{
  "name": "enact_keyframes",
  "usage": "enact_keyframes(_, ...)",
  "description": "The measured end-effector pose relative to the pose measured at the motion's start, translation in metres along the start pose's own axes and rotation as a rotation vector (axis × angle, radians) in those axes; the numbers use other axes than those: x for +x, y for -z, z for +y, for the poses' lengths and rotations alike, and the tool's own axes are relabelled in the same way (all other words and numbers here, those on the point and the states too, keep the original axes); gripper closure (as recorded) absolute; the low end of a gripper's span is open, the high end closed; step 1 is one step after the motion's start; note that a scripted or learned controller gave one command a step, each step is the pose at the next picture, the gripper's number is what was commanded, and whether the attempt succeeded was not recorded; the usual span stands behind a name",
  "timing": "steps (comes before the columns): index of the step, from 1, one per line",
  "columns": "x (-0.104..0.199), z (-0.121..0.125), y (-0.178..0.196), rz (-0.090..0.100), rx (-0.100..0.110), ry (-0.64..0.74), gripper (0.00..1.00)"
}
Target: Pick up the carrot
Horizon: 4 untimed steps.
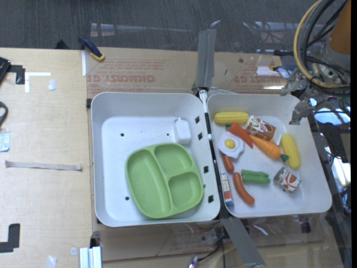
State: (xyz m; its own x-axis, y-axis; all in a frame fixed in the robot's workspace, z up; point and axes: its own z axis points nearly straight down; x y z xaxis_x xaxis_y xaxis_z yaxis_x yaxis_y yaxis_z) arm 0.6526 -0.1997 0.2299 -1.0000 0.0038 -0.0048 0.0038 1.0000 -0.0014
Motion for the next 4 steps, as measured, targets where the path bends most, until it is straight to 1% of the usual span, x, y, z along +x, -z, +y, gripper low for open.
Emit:
enact_keyframes(1, 0.03, 0.021, -0.111, -0.006, 0.001, -0.106, 0.0)
enact_keyframes(2, 0.087, 0.072, -0.137, 0.002, -0.001, 0.034, 0.0)
enact_keyframes(3, 0.109, 0.012, -0.137, 0.003, -0.001, -0.062, 0.0)
enact_keyframes(4, 0.165, -0.016, -0.136, 0.002, -0.008, -0.16, 0.0)
